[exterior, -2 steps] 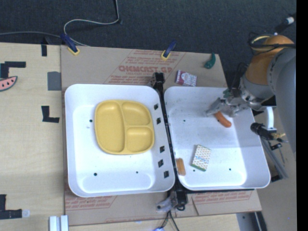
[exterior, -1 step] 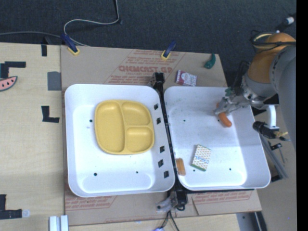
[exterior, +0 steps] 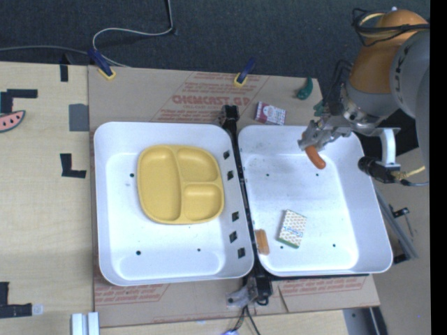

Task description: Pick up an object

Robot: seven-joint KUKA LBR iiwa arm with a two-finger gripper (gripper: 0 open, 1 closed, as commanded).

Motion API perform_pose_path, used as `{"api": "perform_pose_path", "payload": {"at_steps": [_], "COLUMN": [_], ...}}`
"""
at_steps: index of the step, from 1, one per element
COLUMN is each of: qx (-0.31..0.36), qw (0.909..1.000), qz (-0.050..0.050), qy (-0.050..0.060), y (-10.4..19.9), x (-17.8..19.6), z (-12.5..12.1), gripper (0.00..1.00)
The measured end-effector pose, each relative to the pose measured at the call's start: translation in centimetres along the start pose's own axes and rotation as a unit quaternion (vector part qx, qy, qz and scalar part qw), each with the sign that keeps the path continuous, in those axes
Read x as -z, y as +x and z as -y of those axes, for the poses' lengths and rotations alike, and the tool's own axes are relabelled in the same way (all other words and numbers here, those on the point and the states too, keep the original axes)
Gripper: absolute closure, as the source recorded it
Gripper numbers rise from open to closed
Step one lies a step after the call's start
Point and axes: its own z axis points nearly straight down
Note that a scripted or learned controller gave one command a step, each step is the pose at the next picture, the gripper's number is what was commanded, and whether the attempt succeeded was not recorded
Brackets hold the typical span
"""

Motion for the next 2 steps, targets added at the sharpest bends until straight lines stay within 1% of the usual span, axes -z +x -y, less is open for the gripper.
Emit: {"api": "perform_pose_path", "payload": {"at_steps": [1, 2], "qx": [0.0, 0.0], "qw": [1.0, 1.0], "qz": [0.0, 0.0], "qy": [0.002, 0.002], "y": [6.6, 10.0], "x": [5.5, 7.1], "z": [6.3, 10.5], "gripper": [1.0, 1.0]}}
